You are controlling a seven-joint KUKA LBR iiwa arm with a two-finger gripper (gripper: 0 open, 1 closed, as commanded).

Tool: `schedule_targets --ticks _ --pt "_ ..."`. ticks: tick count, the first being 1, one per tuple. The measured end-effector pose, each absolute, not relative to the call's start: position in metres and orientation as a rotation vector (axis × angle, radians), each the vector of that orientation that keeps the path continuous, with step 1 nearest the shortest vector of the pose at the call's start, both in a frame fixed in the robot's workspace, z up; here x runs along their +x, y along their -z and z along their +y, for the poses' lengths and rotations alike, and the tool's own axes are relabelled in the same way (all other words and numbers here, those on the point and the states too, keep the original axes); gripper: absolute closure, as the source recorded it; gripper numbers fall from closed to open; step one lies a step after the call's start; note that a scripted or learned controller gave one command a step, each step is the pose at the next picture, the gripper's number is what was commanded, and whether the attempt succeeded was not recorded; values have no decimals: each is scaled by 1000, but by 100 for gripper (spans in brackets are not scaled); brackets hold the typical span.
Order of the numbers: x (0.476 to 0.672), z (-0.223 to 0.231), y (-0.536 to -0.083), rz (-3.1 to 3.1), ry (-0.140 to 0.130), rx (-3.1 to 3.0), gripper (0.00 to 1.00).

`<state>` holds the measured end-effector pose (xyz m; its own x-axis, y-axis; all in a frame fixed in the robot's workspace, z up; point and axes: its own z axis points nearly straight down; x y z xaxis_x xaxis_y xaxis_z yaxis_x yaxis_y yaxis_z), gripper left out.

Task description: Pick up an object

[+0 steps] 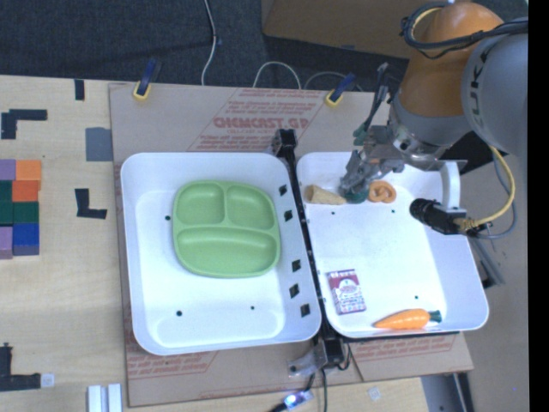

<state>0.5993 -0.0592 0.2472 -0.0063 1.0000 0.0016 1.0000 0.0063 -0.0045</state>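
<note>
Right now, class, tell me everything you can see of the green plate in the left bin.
The green plate is a pale green, rounded-rectangle tray that looks like moulded plastic, with three compartments: two small ones along the far side and one long one along the near side. It lies flat on the floor of the left bin, nothing in it, away from the gripper.

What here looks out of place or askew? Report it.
Nothing looks spilled or damaged. The green divided plate lies flat in the left bin. In the right bin, the carrot and small red packet lie loose near the front, and the gripper is down by a tan item and an orange one.
</note>
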Motion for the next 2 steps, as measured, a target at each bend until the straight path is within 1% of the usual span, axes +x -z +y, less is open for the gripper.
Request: schedule_targets --ticks 1,2 --pt "588 -7 -230 -2224 -5 -2210 100" --pt "568 48 -236 -2226 -4 -2209 100"
